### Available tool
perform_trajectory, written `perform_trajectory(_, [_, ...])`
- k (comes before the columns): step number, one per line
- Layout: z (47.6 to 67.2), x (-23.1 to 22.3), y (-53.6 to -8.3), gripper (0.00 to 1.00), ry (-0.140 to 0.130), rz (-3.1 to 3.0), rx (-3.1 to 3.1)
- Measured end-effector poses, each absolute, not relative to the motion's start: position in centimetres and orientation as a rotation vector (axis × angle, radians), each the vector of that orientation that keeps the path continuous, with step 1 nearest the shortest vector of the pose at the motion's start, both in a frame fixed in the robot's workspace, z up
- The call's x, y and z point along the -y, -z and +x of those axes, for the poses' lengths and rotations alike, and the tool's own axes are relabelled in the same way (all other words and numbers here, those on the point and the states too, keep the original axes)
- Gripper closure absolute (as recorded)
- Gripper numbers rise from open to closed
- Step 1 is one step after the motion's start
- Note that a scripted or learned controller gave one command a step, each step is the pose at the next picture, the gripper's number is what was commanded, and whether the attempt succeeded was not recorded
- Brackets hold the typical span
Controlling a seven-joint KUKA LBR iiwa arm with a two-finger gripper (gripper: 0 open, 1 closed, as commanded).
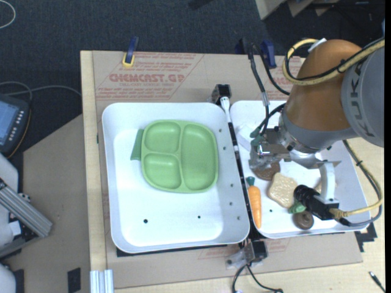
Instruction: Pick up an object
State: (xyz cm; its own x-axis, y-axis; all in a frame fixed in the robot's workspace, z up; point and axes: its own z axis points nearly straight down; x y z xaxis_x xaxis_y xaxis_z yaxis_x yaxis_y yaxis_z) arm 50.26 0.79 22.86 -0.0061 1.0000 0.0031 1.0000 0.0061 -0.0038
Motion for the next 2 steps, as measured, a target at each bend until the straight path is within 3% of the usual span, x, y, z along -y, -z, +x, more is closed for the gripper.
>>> perform_trajectory(1, [49.1,-5.3,-23.3,1.00,-0.001,-2.212,2.225])
perform_trajectory(2, [49.4,-4.3,-21.5,1.00,-0.005,-2.220,2.218])
